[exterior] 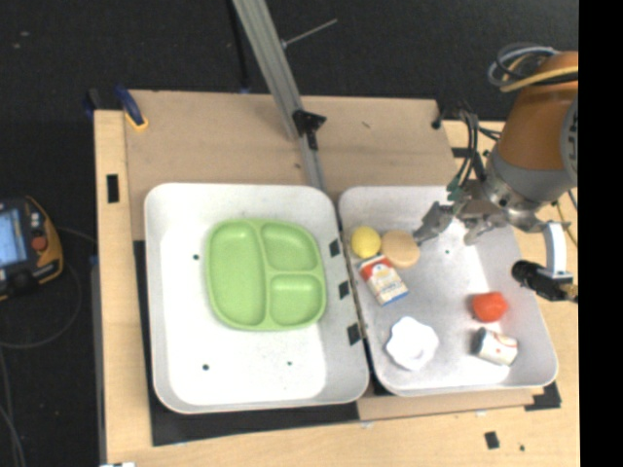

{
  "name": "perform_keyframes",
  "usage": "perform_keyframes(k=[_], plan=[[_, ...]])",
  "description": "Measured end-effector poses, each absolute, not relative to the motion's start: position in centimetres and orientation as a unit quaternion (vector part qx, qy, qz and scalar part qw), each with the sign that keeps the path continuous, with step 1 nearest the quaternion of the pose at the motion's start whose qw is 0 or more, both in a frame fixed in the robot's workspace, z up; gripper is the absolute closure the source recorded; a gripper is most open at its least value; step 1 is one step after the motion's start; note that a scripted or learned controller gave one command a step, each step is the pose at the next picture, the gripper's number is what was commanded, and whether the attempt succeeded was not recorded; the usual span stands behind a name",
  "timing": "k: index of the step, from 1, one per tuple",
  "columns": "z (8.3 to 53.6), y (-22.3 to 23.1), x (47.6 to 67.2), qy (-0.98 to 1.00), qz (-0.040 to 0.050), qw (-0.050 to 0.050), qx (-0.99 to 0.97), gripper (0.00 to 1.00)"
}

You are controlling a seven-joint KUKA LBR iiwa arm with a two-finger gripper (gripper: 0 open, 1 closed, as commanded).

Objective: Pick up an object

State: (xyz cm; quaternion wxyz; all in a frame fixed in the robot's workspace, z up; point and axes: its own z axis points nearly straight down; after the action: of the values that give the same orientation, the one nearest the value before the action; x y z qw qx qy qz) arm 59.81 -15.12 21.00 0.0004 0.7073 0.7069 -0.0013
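Presently, no single object is being singled out; the candidates are all lying in the right bin (458, 382). A tan round object (400, 248) is sitting at about ten o'clock within that bin, touching a yellow ball (365, 242) on its nine o'clock side, with a small red-and-white carton (385, 282) just below both. A white crumpled item (412, 343) is resting near six o'clock, a red-orange object (490, 306) toward four o'clock, and a small white-and-red piece (494, 347) at five o'clock.

The gripper (459, 218) is hovering over the bin's twelve o'clock region, its two fingers spread wide and holding nothing, the nearer fingertip standing just beside the tan round object. Judged from this, the approach step is in hand; the next move is calling for centring over one item, descending, and closing.

The left bin (175, 377) is carrying a green divided tray (265, 273). Printing on the carton is too small to read.
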Motion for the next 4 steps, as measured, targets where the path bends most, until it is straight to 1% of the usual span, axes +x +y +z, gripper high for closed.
perform_keyframes(k=[1, 2, 3, 4], plan=[[14.8, -14.7, 59.9, 0.707, -0.0020, -0.001, 0.708, 0.00], [10.4, -14.8, 60.2, 0.706, 0.0027, 0.003, 0.708, 0.00], [11.8, -14.9, 60.5, 0.706, 0.0050, 0.007, 0.708, 1.00], [16.3, -15.5, 60.9, 0.707, 0.0014, 0.002, 0.707, 1.00]])
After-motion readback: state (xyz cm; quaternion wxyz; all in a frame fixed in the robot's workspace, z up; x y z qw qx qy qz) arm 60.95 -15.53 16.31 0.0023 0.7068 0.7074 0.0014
